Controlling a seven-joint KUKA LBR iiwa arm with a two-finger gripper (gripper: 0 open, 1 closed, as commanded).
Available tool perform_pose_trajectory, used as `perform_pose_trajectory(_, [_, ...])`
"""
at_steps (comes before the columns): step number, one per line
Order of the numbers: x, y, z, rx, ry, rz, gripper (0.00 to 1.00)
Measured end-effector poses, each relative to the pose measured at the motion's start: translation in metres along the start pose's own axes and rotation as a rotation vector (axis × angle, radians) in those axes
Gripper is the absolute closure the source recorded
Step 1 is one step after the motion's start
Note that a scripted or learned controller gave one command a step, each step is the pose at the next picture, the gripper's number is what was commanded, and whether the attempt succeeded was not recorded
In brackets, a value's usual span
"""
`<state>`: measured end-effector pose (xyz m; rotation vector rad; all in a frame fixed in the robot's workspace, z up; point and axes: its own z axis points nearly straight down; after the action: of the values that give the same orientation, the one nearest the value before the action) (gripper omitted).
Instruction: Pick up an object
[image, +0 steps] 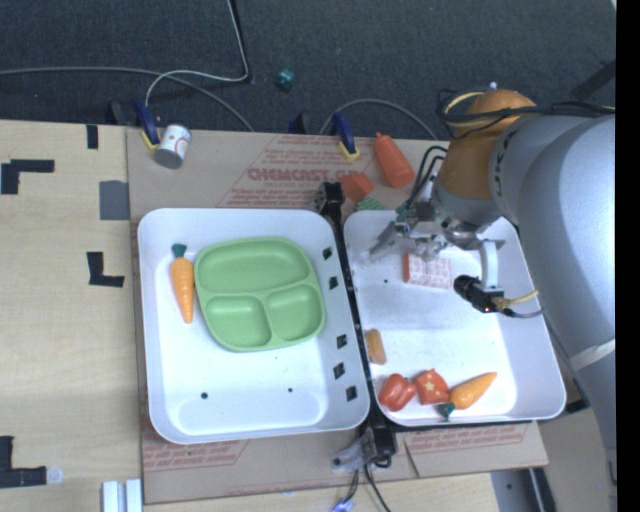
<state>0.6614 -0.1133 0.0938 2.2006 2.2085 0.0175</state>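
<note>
My gripper (392, 238) hangs over the back left part of the right bin (535, 345), low above the floor of the bin. Just to its right lies a red and white packet (428, 270), partly under the wrist. Along the bin's front sit two red peppers (398, 392) (432, 385) and an orange carrot (472, 388). A small tan piece (375, 346) lies by the bin's left wall. In the left bin (165, 395) there is a green divided plate (262, 293) with a carrot (182, 284) to its left.
Behind the right bin, on the cardboard, lie an orange vegetable (392, 160) and a smaller red one (357, 186). A white can (173, 144) lies at the back left. The arm's grey body (565, 230) covers the right bin's right side.
</note>
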Motion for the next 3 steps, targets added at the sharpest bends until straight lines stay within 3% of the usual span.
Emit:
perform_pose_trajectory(1, [-0.002,-0.007,0.0,0.001,0.002,-0.001,0.0])
perform_pose_trajectory(2, [-0.004,-0.007,-0.01,0.001,-0.002,-0.001,1.0])
perform_pose_trajectory(3, [-0.004,-0.007,-0.01,0.001,-0.001,-0.001,0.0])
